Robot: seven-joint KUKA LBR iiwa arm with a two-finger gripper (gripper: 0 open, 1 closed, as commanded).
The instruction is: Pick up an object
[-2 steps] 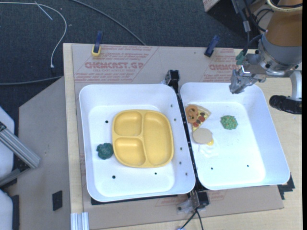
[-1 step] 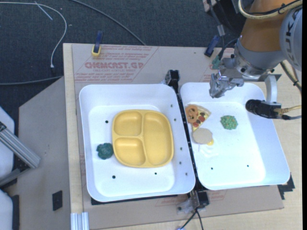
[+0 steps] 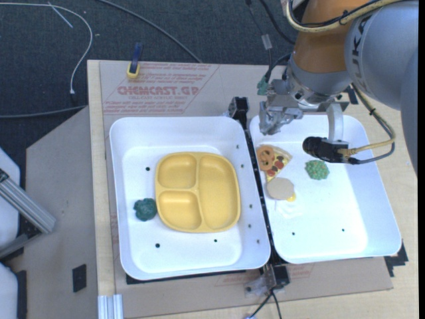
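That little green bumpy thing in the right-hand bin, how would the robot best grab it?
Probably across its middle, coming straight down from above. The green lump is small and roundish, with no handle, and lies alone on the right bin's floor, apart from the pizza slice, so the gripper should have room either side.

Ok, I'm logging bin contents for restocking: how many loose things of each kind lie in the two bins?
Plate: 1
Broccoli: 2
Pizza slice: 1
Tan disc: 1
Total: 5
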